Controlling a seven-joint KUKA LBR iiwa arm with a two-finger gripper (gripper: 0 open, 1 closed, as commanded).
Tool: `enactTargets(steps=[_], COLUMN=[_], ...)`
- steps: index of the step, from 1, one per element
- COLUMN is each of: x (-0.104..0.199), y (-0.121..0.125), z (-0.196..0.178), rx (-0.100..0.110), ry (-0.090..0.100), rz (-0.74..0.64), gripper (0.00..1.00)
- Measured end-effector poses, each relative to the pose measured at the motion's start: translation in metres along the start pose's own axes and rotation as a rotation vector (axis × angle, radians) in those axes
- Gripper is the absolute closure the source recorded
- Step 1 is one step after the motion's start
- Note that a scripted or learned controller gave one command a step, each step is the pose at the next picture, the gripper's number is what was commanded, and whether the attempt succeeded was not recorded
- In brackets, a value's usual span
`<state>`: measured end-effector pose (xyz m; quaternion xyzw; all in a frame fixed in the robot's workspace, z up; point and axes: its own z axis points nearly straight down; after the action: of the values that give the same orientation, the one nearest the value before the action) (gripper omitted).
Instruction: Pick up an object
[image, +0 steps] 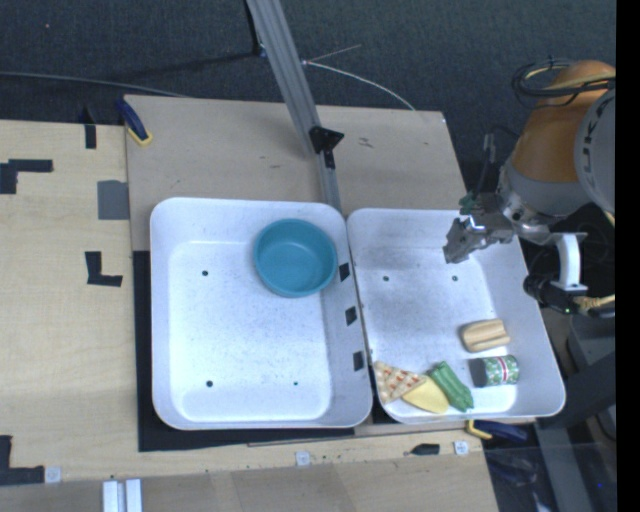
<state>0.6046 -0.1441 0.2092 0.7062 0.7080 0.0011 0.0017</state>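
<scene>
While its label stays unreadable, can (496, 371) lies beside bread roll (483, 333).

- The arm (565, 130) reaches in from the right side of the scene, toward the far right corner.
- Its bulky upper segment carries an orange band (555, 140), with grey housing showing at the right edge beside it.
- Below the band the wrist narrows into a grey metal section that angles leftward and down.
- The end effector (462, 243) sits at the left tip of that wrist, a small dark grey assembly pointing down and slightly left.
- The end effector is small and dark, and the state of its grasping parts cannot be made out.
</scene>
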Motion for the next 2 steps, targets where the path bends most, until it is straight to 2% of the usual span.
enactTargets(steps=[1,2], x=[0.000,0.051], y=[0.000,-0.002], z=[-0.011,-0.002], rx=[0.005,0.007], ry=[0.001,0.001], rz=[0.001,-0.002], gripper=[1.00,1.00])
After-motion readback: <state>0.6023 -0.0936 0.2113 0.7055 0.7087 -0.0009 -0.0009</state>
